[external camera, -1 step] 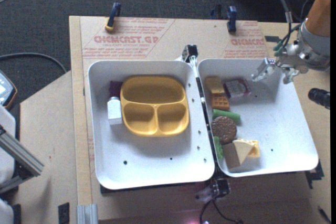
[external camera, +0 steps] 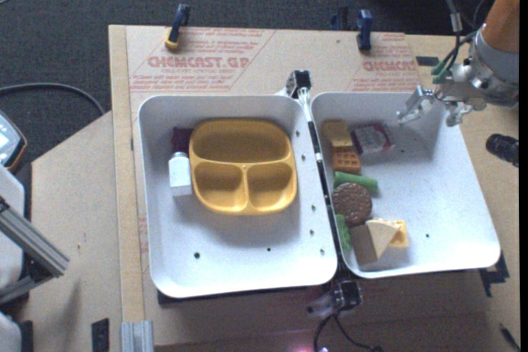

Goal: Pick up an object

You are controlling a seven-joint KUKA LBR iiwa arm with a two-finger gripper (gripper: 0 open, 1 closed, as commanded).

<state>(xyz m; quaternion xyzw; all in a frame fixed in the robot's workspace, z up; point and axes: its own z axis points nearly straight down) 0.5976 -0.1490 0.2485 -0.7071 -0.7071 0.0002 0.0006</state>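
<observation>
Toy food lies clustered along the right bin's left wall; our gripper hovers well apart at its far corner, fingers spread, holding nothing. A yellow tray fills the left bin.

My gripper hangs over the right bin's back edge, toy foods along its left wall, the divided tray in the left bin

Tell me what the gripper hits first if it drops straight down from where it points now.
Probably bare floor of the right bin, near its back corner; the gripper hangs right of the packet. Depth is unclear.
</observation>
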